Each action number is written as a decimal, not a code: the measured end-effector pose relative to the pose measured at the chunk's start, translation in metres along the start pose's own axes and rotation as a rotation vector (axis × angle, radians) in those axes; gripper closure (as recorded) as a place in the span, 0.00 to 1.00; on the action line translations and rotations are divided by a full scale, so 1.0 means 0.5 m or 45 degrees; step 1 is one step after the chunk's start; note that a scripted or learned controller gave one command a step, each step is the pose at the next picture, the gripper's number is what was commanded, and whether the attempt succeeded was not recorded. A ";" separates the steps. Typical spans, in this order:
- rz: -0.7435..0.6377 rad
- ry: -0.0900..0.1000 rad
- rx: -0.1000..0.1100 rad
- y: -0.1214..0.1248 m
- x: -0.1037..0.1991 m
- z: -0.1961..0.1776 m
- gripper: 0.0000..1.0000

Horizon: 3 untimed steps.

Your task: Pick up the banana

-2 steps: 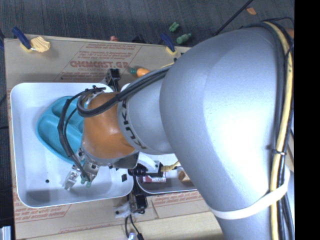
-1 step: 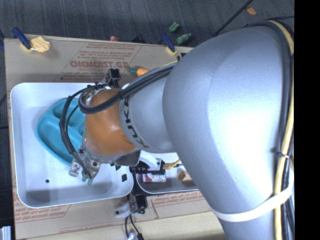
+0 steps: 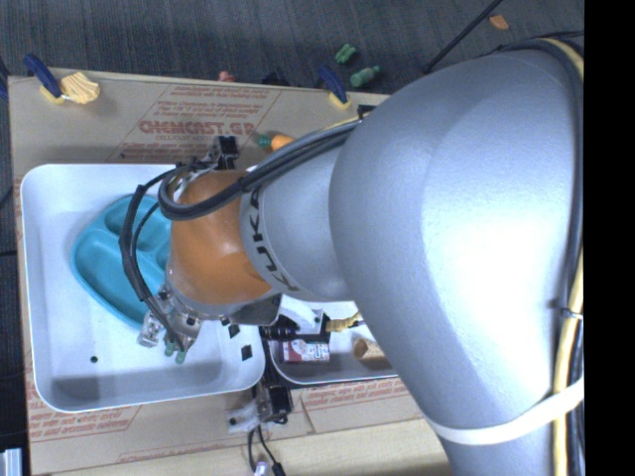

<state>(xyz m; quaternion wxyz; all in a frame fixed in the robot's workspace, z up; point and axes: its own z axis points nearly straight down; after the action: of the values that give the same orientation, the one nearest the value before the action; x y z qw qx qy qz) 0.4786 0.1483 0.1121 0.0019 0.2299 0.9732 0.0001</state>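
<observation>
Here, arm [image 3: 417,216] slanting down from the right, pincer [image 3: 167,337] low in left bin [image 3: 60,385] — grip state unclear.

I see the arm [image 3: 466,216] as smooth, satin grey casing with a glossy orange band [image 3: 203,241]; the left bin [image 3: 45,296] as smooth white plastic; the bench sheet [image 3: 198,117] as matt printed cardboard; the teal object [image 3: 104,261] as smooth plastic.

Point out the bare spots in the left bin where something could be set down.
In the left bin, bare floor runs along the near wall below the teal object, left of the gripper. A narrow strip lies along the left wall. It is crowded at the bin's right side, under the arm.
</observation>
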 end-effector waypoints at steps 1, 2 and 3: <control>-0.003 0.001 0.001 0.001 0.000 -0.020 1.00; 0.253 0.006 0.004 0.095 0.054 -0.116 1.00; 0.353 0.003 0.002 0.023 0.014 -0.372 1.00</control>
<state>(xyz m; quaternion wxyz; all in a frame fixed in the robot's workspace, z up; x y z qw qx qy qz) 0.4767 0.1619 0.2981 0.0004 0.3620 0.9322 -0.0001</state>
